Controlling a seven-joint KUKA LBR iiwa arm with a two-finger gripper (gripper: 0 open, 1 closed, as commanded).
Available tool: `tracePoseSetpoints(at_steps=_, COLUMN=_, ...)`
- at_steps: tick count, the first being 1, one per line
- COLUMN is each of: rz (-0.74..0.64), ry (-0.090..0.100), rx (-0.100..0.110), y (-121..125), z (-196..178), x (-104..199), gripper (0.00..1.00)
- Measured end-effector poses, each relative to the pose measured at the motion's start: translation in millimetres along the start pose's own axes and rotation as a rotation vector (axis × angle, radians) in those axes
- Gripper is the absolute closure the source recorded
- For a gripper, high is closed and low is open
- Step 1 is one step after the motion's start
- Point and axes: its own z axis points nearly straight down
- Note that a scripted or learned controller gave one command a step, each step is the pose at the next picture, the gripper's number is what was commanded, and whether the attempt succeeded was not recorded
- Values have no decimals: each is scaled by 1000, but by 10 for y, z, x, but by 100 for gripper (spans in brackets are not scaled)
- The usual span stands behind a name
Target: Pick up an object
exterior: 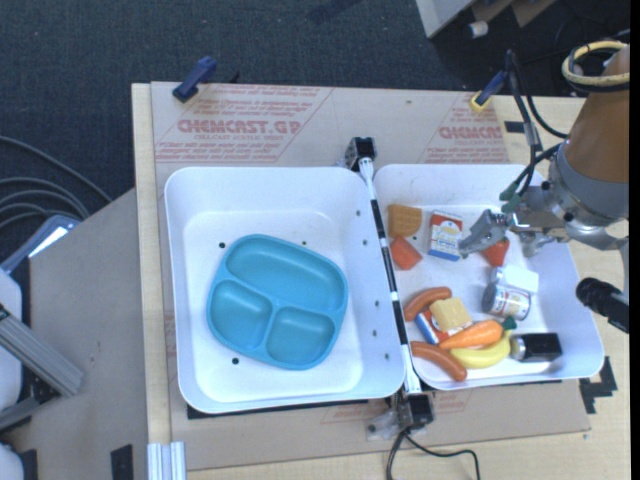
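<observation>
My gripper (488, 230) hangs over the right bin (585, 298), fingers spread apart and holding nothing; just beside it stands a small carton (446, 235); around it lie a toast slice (404, 219), a can (508, 300), a carrot (474, 335), a banana (487, 354) and two sausages (428, 301); the left bin (190, 218) holds a blue divided plate (276, 300).

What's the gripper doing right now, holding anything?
Gripper: over the right bin, beside the small carton; open or shut cannot be told, nothing seen held.
</observation>
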Motion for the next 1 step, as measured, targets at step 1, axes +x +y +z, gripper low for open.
tracePoseSetpoints(at_steps=1, rz=1, ry=-1, rx=-3, y=198, z=1764, x=-368, gripper=0)
